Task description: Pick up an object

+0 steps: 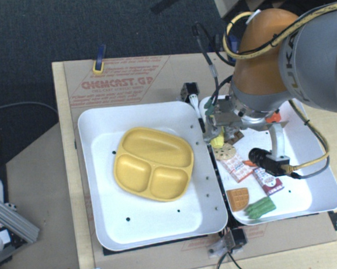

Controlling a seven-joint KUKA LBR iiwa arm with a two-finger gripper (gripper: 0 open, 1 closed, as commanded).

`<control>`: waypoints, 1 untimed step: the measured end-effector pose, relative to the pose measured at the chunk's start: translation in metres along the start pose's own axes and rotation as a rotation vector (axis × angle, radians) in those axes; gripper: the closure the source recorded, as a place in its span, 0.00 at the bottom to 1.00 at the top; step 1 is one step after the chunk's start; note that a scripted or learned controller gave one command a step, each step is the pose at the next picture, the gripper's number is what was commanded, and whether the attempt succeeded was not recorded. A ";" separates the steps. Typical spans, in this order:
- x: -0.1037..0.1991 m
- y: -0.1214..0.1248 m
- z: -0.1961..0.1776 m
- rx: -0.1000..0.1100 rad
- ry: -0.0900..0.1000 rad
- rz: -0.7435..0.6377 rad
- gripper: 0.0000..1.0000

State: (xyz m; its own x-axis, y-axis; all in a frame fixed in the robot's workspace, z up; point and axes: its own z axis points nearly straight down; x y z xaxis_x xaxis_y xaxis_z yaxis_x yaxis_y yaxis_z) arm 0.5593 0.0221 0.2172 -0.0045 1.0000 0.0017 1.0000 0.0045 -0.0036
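yellow divided plate (153,163) in left bin (96,184) | gripper (224,131) low over right bin (320,197) clutter | green item (260,207) near front rim

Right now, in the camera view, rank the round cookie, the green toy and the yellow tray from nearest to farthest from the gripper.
1. Round cookie: just below the gripper, at the right bin's left edge.
2. Green toy: farther down, near the right bin's front rim.
3. Yellow tray: off to the left, in the middle of the left bin; its near edge rivals the toy.

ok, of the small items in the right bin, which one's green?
The green leafy-looking piece at the near edge of the right white bin, just right of the tan square waffle-like piece. The others are yellow, tan, red-white or black.
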 end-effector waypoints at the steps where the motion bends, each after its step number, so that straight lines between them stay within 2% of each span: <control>1: 0.036 0.005 0.001 -0.004 -0.001 0.000 1.00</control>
State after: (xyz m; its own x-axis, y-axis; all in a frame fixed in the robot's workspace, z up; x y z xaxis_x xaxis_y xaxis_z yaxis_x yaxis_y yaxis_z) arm 0.5641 0.0581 0.2159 -0.0042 1.0000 0.0009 1.0000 0.0042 0.0001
